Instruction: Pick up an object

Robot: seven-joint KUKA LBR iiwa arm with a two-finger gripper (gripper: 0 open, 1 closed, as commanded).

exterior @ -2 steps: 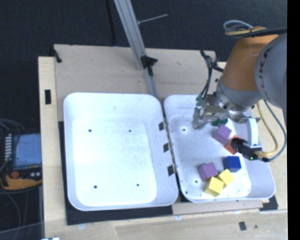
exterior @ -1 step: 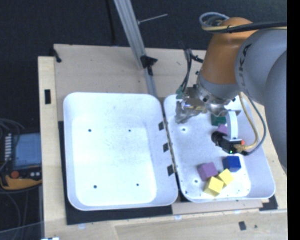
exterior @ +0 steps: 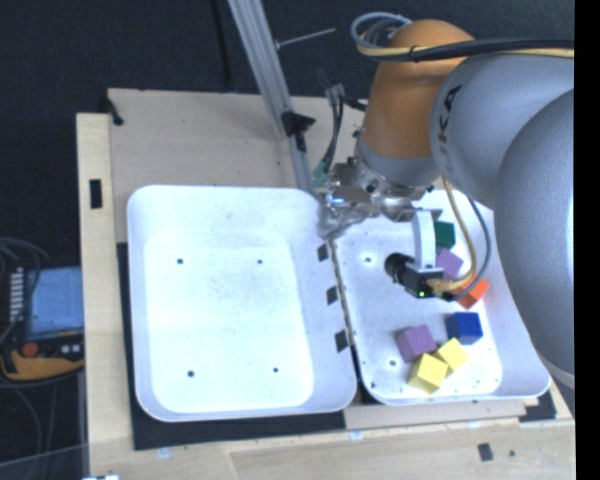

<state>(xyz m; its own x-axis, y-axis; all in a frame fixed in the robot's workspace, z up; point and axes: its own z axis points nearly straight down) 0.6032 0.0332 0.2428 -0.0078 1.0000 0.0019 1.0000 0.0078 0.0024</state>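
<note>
Several small blocks lie in the right bin: a green one, a pale purple one, an orange one, a blue one, a purple one and two yellow ones. My gripper hangs low at the upper left corner of this bin, right by the rim shared with the left bin. It is well to the left of the blocks and touches none of them. I see nothing held in it.
The left bin is a plain white tray. A slanted metal rail stands behind the bins, close to the gripper. The big grey arm covers the right bin's far right. A blue device sits off the bench at left.
</note>
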